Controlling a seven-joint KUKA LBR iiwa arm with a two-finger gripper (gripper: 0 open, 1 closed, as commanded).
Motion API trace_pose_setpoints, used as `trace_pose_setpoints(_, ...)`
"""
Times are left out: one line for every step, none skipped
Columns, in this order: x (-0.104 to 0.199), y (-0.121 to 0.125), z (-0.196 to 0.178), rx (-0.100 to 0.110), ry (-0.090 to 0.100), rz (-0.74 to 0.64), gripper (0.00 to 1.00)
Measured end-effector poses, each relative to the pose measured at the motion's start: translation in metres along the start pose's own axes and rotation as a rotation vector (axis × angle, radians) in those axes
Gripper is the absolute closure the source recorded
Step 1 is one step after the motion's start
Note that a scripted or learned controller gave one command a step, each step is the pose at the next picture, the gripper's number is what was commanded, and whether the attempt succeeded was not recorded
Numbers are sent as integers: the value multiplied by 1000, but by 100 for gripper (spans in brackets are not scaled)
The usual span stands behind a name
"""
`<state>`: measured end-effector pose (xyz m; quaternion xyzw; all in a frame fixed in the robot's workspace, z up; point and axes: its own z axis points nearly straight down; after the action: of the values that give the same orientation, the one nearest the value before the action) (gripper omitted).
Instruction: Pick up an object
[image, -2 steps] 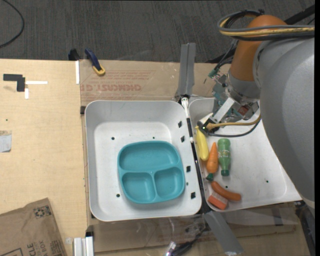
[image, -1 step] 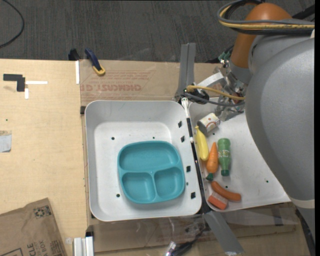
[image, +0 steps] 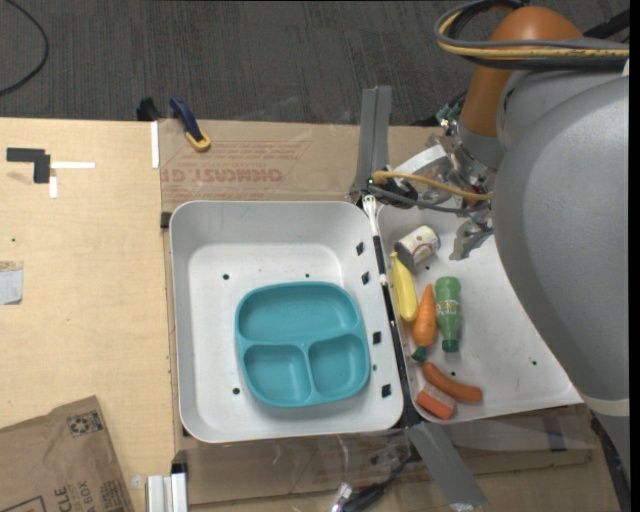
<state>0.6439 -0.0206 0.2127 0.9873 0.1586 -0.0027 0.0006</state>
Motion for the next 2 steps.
trace_pose_setpoints(-49, -12, 23, 1, -1, 18, 0)
trace_pose_setpoints(-8, 16, 22, 1, 2, 72, 0)
